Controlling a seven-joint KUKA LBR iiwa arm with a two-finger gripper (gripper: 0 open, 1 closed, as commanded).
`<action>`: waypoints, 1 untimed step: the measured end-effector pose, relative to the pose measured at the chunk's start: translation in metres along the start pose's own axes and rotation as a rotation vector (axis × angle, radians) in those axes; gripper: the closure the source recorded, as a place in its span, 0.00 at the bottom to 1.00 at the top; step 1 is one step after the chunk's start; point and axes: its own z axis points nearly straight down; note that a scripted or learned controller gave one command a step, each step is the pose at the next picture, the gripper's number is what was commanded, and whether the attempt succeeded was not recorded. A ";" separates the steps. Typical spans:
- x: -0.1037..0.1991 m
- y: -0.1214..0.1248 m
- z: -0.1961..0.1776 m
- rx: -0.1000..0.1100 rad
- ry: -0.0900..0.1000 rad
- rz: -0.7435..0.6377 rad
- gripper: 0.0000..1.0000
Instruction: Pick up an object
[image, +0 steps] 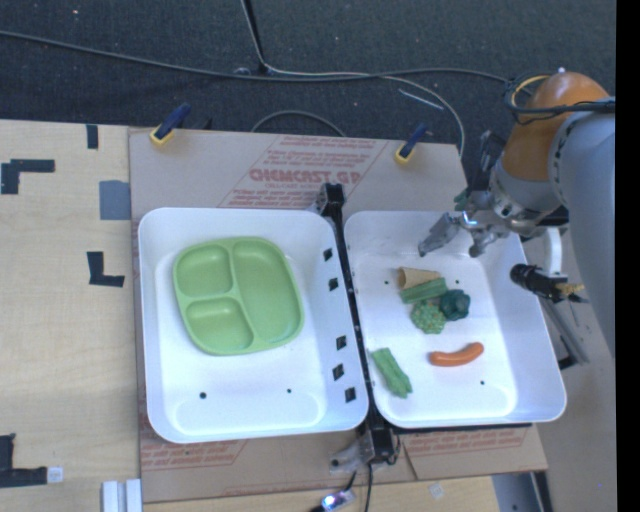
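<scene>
The right bin (500, 395) holds several toy foods. A tan cone-shaped piece (414, 276) lies beside a green stalk (424, 291), a light green broccoli (428, 317) and a darker green piece (456, 304). An orange sausage (456, 354) lies toward the front right, and a green pickle (392, 370) sits near the front left. My gripper (458, 238) hangs over the back of the right bin, above and behind the cone. Its fingers (436, 238) are spread apart with nothing between them.
The left bin (170, 400) contains a green sectioned plate (238, 295). A black divider with clips (342, 300) runs between the bins. Clamps (170, 123) hold the cardboard base at the back, and cables cross the dark floor behind.
</scene>
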 end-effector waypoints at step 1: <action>0.001 0.000 0.045 -0.004 -0.002 -0.001 0.00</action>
